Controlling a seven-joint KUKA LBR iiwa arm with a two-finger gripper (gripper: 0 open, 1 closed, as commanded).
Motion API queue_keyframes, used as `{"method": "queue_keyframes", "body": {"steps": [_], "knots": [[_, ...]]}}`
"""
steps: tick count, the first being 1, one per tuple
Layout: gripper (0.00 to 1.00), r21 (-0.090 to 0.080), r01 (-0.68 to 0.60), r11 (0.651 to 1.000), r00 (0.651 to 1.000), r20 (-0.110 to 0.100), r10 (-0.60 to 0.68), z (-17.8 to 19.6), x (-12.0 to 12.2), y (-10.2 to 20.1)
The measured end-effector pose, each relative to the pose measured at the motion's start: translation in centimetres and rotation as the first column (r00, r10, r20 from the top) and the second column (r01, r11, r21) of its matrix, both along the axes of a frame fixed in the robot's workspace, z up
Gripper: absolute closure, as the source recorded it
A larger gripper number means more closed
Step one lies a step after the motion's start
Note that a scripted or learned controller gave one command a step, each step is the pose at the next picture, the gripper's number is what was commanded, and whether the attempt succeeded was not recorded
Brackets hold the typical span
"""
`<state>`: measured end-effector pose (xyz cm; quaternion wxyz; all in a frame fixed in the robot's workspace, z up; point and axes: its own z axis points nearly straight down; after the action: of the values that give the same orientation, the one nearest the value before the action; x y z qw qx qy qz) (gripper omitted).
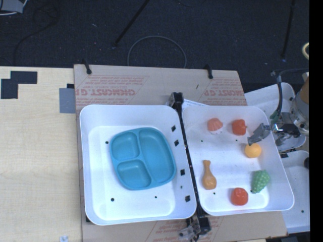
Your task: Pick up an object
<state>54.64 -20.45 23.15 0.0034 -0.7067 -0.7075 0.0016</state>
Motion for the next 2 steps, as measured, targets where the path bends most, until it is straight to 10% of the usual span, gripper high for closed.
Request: {"method": "queue_keyframes", "body": {"steps": [2], "knots": [[0.00,0.000,0.002,1.000,1.000,0.000,-0.002,-11.4,0.4,-0.4]]}}
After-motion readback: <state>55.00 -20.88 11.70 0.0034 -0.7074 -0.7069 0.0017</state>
